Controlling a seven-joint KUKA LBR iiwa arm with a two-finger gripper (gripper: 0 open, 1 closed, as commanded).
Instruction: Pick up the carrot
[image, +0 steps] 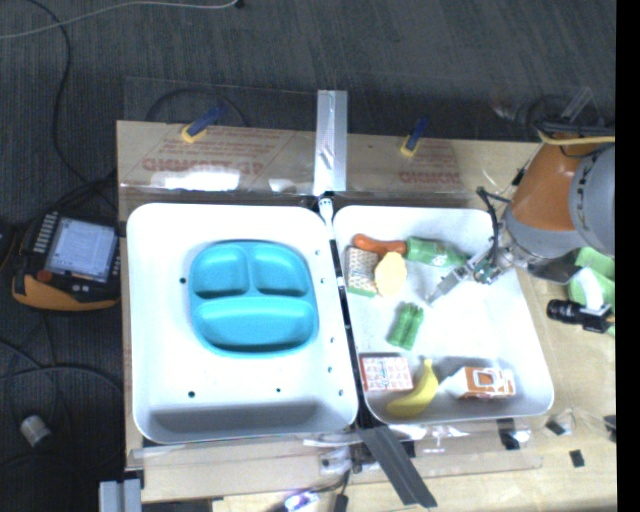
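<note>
The carrot (378, 243) is a small orange piece lying near the back left of the right bin (515, 325), with a green leafy part (432, 252) just to its right. My gripper (452, 282) reaches in from the right and hangs low over the bin's middle back. It is right of the green part and a little in front of it, apart from the orange body. Nothing visible is held in it.
The right bin also holds a yellow lemon-like piece (390, 272), a small box (360, 272), a green can (406, 325), a banana (420, 392), a red-and-white pack (385, 372) and an orange-and-white carton (487, 381). A blue divided tray (252, 297) lies in the left bin (160, 380).
</note>
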